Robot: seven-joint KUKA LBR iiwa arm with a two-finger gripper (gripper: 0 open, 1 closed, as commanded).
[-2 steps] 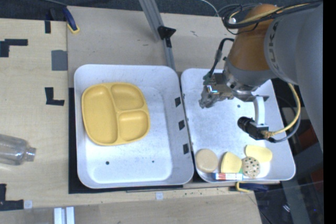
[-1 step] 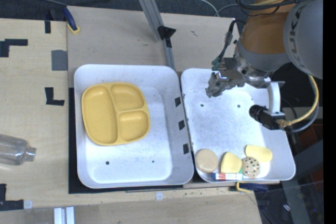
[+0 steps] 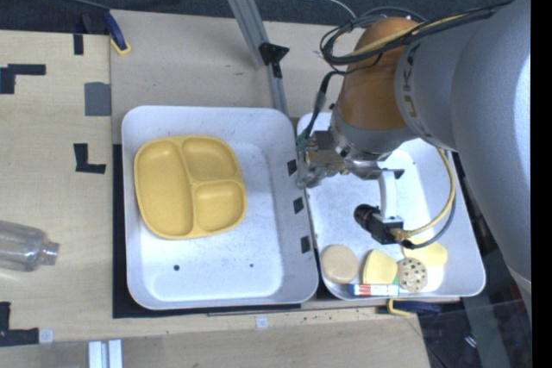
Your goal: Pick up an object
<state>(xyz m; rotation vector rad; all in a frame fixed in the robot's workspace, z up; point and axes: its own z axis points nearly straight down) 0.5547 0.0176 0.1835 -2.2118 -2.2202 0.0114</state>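
Camera view showed my gripper [image 3: 312, 168] low over the near-left part of the right bin [image 3: 466, 271], beside the wall between the 2 bins; I could not tell its state. Small food pieces [image 3: 379, 267] lay clustered at that bin's front edge, apart from my tool. A yellow divided plate [image 3: 190, 185] sat in the left bin [image 3: 155, 284].

We look down from a single fixed camera above the worktop [image 3: 52, 185], tilted at a slant and set fairly close. Both white bins, the left bin [image 3: 207, 271] and the right bin [image 3: 466, 271], fall within our view, and the arm [image 3: 483, 56] enters from our right.
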